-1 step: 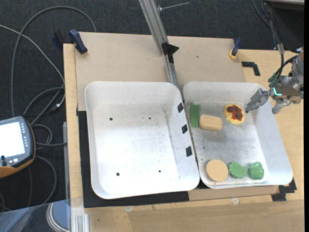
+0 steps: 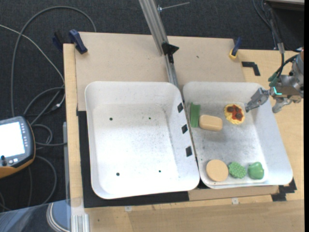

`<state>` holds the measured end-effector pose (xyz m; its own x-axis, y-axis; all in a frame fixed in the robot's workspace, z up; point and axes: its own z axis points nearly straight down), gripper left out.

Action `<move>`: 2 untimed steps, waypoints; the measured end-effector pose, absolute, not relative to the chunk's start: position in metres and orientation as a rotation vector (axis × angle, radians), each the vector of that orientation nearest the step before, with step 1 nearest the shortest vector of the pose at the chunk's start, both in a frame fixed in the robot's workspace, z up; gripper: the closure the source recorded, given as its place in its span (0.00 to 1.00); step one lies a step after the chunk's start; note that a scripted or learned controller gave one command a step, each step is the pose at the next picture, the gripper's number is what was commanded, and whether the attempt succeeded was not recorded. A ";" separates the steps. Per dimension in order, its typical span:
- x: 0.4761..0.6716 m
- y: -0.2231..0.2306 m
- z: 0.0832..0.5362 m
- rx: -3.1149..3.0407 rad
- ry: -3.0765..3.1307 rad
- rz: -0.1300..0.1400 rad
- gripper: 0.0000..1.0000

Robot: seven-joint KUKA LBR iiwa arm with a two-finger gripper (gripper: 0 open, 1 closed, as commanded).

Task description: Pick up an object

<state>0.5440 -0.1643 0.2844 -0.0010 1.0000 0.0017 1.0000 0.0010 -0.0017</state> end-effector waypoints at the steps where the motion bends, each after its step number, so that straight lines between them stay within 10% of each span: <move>1: 0.539 -0.163 0.241 -2.217 -2.217 0.004 0.00; 2: 0.545 -0.165 0.196 -2.216 -2.216 0.004 0.00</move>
